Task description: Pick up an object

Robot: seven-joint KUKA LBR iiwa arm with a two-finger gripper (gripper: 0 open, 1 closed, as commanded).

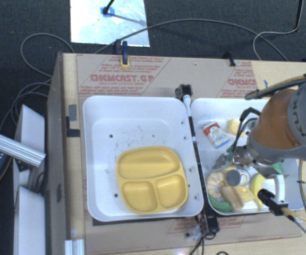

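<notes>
The right bin (211, 110) holds several small objects. A red and white packet (214, 134) lies near its middle, with a small pale yellow piece (232, 125) just behind it. At the front of the bin a cream ridged piece (215, 183), a grey round piece (231, 177), a tan piece (234, 196), a green piece (222, 206) and a yellow piece (257, 185) are clustered together. My gripper (237, 161) hangs low over this cluster, just in front of the packet. The grey arm with its orange band (276, 122) hides the right part of the bin.
The left bin (137, 110) holds a yellow divided tray (152, 178) towards its front. A black rail (191, 132) divides the two bins. Cables trail over the bench's back edge and the dark floor.
</notes>
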